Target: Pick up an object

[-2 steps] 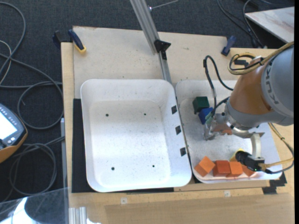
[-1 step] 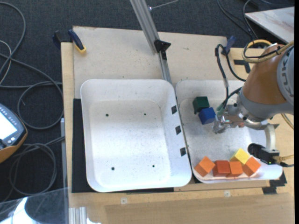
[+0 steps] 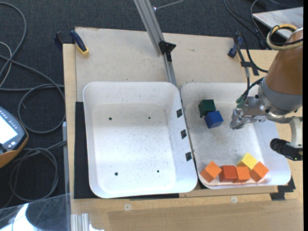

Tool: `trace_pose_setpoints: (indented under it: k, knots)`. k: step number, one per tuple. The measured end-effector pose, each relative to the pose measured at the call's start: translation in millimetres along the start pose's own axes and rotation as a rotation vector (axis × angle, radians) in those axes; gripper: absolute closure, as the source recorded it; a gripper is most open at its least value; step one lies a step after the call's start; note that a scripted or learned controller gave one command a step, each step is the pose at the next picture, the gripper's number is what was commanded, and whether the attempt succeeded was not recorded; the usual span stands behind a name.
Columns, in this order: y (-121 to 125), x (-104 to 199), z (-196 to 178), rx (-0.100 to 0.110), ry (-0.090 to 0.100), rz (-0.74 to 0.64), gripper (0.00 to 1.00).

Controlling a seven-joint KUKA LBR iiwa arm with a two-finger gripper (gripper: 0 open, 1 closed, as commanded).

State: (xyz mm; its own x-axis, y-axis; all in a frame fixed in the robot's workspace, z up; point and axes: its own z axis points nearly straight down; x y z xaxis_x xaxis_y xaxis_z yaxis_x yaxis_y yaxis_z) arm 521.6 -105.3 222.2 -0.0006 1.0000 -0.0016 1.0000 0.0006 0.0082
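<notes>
Camera view shows the gripper low in the right bin. I cannot tell how it is set, and nothing shows in it. Just left of it sits a blue block, touching a green block.

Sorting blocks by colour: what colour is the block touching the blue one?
Dark green, touching the blue block, in the camera view.

Pale wooden bench, two shallow white bins side by side on it, left bin, right bin, blue clamps at its back corners.
</notes>
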Motion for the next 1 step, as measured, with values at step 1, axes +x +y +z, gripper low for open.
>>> trace_pose_setpoints:
  k: [1]
  knots:
    - [1.6, -2.5, -43.7, 0.001, 0.000, -0.001, 1.00]
